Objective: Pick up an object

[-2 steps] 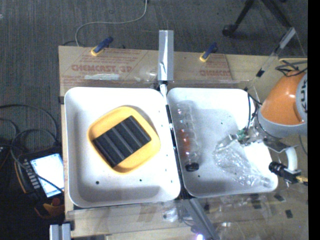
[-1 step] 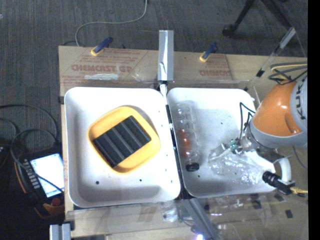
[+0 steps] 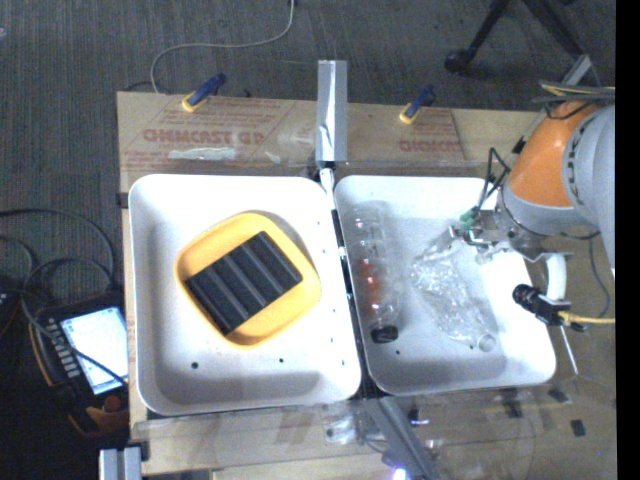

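Two white bins sit side by side on the bench (image 3: 140, 128); I take the metal divider post (image 3: 331, 108) between them as my landmark. Left of the post, the left bin (image 3: 150, 368) holds one yellow tray-like object with a black ribbed insert (image 3: 248, 277), lying flat and turned at an angle. Right of the post, the right bin (image 3: 520, 368) holds a clear plastic bottle with a dark cap (image 3: 372, 273) lying along the bin's left wall, cap end farthest from the post. Further right of it lies a crumpled clear plastic piece (image 3: 452, 290), apart from the bottle. The arm (image 3: 560, 168) comes in from the far right, orange band visible, and its pincer (image 3: 478, 230) sits low over the right bin, just at the upper edge of the crumpled plastic. I cannot tell whether the pincer is released or clenched, and I see nothing clearly between its tips. Two blue-and-yellow clamps (image 3: 203, 92) grip the bench's far edge, one on each side of the post.
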`<action>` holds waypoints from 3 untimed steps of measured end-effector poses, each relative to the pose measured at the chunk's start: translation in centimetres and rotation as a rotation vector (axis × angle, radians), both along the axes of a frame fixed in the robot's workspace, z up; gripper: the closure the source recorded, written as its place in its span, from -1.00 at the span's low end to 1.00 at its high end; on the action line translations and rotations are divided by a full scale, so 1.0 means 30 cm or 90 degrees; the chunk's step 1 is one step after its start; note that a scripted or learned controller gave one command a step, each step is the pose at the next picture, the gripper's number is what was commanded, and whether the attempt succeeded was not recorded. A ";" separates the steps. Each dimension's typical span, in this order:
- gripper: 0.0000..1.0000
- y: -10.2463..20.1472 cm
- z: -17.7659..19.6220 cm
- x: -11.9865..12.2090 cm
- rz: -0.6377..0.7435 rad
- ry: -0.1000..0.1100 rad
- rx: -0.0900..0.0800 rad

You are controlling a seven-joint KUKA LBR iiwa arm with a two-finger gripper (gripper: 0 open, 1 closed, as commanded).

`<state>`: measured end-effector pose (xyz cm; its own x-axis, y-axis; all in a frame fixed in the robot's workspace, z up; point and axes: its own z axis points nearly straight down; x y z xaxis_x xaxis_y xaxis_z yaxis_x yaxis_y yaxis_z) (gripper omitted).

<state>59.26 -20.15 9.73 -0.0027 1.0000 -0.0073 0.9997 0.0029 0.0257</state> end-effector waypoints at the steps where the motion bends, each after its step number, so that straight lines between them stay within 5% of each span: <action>1: -1.00 0.100 0.000 -0.045 0.048 0.000 -0.003; 2: -1.00 0.010 0.001 0.273 0.062 0.008 0.002; 3: -1.00 0.213 0.000 0.006 0.085 0.003 0.000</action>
<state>59.43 -13.76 9.74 -0.1360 0.9907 -0.0072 0.9905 0.1361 0.0209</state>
